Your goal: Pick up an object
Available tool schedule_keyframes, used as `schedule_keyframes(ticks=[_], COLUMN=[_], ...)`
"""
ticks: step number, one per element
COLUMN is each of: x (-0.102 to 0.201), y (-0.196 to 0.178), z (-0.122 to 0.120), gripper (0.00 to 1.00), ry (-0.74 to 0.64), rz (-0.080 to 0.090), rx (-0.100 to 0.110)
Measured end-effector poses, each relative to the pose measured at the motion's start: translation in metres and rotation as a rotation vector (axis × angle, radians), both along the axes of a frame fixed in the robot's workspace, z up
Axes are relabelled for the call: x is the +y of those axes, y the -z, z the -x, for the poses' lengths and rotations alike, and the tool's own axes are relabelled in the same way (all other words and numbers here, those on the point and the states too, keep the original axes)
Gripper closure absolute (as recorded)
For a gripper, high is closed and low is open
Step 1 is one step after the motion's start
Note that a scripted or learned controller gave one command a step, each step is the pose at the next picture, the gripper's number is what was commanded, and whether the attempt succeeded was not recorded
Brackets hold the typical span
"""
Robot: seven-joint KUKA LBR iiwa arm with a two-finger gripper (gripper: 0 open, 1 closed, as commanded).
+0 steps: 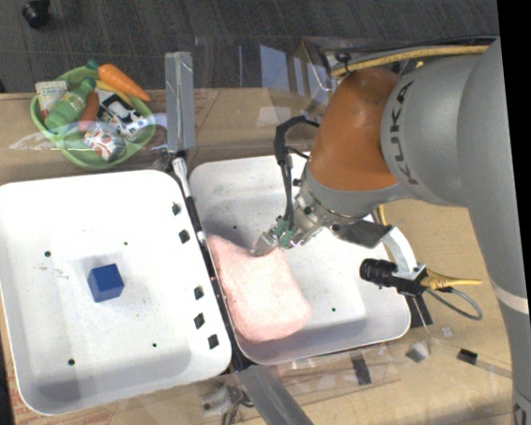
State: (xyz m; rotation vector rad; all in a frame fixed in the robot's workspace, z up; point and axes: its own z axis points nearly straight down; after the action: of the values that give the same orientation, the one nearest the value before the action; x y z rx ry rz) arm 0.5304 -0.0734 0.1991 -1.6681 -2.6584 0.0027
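A pink sponge-like pad (260,294) lies in the right bin (353,325), against its left wall. My gripper (271,243) hangs low over the pad's upper right corner, reaching in from the right under the grey and orange arm (371,144). Whether it touches the pad I cannot tell. A blue cube (106,281) rests alone on the floor of the left bin (37,372), far from the gripper.
A green bowl (99,158) of toy food, with an orange carrot on top, stands behind the left bin. A black connector with a yellow cable (395,275) juts over the right bin's right rim. Brown bench surface surrounds both bins.
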Motion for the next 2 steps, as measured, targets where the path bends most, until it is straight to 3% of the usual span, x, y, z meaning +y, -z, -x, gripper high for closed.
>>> schedule_keyframes(ticks=[1, 2], x=[0.001, 0.025], y=[-0.009, -0.039], z=[-0.001, -0.052], gripper=[1.00, 1.00], ry=[-0.007, 0.132], rz=[0.000, 0.001], rx=[0.002, -0.001])
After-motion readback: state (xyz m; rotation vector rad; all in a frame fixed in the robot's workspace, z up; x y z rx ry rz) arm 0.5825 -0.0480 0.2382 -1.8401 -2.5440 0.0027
